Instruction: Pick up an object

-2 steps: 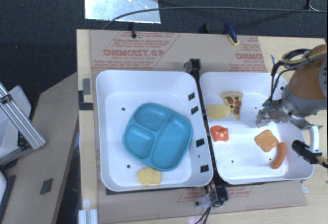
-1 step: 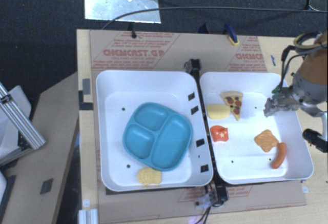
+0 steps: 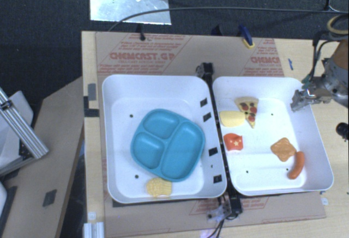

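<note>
Camera view: gripper [image 3: 301,99] over right bin's [image 3: 322,150] far rim, grip state indiscernible; we judge approach stage; next, descend toward the toast [image 3: 283,148]

Here's the tabletop [image 3: 65,122], pale wood, with a brown cardboard sheet [image 3: 163,54] printed in red lettering spread flat across it. Sitting on that cardboard, two shallow white bins side by side, their inner rims touching at the middle: the left bin [image 3: 117,122] and the right bin [image 3: 316,144]. Black clips [image 3: 207,117] line the seam between them. A blue clamp [image 3: 246,36] sits at the cardboard's far edge, above the right bin.
</note>
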{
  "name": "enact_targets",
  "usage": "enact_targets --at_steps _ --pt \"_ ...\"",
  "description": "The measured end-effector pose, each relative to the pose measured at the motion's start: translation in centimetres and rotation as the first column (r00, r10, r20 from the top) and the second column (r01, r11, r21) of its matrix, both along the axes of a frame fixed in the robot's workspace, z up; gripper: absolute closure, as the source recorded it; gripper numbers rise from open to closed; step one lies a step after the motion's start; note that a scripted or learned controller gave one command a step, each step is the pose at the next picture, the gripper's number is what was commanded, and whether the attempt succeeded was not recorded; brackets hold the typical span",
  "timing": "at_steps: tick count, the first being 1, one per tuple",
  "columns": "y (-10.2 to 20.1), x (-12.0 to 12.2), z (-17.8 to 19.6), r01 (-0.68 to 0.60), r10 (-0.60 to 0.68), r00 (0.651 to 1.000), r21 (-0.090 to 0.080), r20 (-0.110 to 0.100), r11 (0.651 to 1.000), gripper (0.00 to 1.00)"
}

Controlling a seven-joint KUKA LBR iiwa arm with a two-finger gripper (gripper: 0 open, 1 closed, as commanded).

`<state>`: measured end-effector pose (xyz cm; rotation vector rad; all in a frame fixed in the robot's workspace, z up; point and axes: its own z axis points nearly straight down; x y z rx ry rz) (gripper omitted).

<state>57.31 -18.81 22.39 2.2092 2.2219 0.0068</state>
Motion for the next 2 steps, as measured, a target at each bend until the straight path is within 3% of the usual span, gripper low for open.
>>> enact_targets --at_steps 1,2 --pt "0.0 0.2 4.4 0.0 0.0 1.0 0.001 -0.002 1.0 1.0" --pt "4.7 -0.8 4.7 -0.004 0.004 1.0 0.004 -0.007 1.0 1.0"
